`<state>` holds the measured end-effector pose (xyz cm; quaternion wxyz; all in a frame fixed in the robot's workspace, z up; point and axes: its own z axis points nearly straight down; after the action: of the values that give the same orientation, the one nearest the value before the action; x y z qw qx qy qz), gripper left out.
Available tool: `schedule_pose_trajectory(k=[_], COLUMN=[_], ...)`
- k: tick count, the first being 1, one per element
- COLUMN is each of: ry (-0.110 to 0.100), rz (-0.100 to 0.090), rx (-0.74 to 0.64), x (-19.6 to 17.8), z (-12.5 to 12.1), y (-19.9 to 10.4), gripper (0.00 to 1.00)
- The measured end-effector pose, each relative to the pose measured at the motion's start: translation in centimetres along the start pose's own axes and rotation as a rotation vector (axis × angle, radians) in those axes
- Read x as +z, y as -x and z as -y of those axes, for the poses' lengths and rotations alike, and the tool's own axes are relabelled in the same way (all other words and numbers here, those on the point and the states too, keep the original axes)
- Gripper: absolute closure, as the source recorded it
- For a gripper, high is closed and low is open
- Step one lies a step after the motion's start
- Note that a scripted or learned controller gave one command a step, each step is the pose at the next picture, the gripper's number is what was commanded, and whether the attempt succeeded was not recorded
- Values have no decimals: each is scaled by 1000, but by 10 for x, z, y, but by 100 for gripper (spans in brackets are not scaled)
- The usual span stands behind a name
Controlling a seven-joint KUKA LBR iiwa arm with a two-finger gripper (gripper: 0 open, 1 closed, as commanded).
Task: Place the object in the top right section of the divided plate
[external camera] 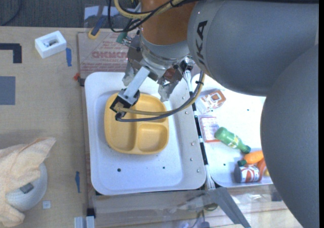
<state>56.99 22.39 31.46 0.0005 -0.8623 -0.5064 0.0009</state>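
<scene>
The claw (144, 93) is hovering with fingers spread apart, gripping nothing, over the yellow divided plate (136, 126) sitting in the left bin (101, 171).

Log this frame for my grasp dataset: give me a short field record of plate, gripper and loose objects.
plate: yellow divided plate in left bin
gripper: gripper above plate's upper edge, nothing visible between fingers
right bin contents: green bottle, orange item, can, small packets
bench extras: white box, cloth
</scene>
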Motion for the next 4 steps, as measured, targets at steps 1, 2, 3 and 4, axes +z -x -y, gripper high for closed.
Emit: schedule_pose_trajectory(k=[1,2,3,4], ry=[1,2,-2,-2], rz=[-1,-3,2,2], rx=[186,187,-8,-7], x=[-108,-118,-18,-19], z=[0,-1,66,66], y=[1,1,38,38], gripper=[0,100,100,0])
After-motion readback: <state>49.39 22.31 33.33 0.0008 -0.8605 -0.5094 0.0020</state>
